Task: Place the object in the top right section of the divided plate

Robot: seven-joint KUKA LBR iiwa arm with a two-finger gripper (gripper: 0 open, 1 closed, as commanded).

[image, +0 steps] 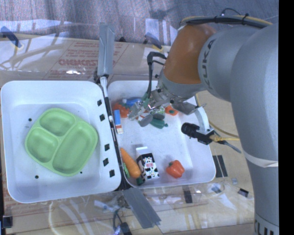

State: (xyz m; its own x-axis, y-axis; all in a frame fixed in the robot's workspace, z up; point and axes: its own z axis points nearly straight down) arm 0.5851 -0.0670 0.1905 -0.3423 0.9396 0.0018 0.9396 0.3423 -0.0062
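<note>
- The arm [235, 67] fills the right side of the frame; I see it reach from the right and bend down over the upper part of the right bin [198, 153], I think to take one of the toys there.
- The left bin [14, 111] carries the green divided plate [61, 141] in its middle. All three sections look bare, so I judge the placing is not yet done; the top right section is the target.
- In the right bin, toward the lower middle of the frame, lie a carrot [131, 164], a small cow-pattern carton [148, 167] and a red pepper [175, 168], well apart from the gripper.
- The gripper [149, 110] is low among a small heap of toys [159, 122] at the top of the right bin. The wrist covers it, so I cannot tell how the fingers stand, or which object is meant.
- The surface [49, 58] under the bins is brown card.
</note>
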